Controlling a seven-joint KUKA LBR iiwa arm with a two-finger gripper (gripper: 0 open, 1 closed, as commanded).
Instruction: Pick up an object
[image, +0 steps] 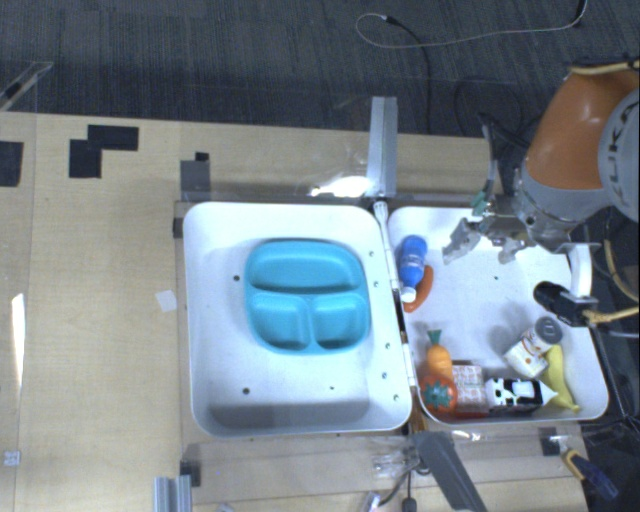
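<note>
Here we are over the surface (90, 300), two white bins side by side. The left-hand bin (215, 330) carries just one thing, a blue divided tray (305, 295) sitting in the middle, three compartments, nothing in them. All the action is in the right-hand bin (470, 310). The end effector (483, 245) hangs over its far half, fingers (458, 247) spread apart, nothing between them. And the things to pick? Along the bin's left wall there's a blue bottle (411, 258) lying lengthwise, with an orange piece (425, 285) tucked just beside its near end. Down in the near left corner, a carrot (437, 362) with a green top. Right next to it along the near edge is a red and white packet (465, 385), then a black and white carton (515, 393), then a banana (555, 378) curling into the near right corner. A small white jar (530, 350) with a grey top lies tipped just beside the banana. Everything is well apart from the end effector, with bare white floor between it and the row at the near edge.
</note>
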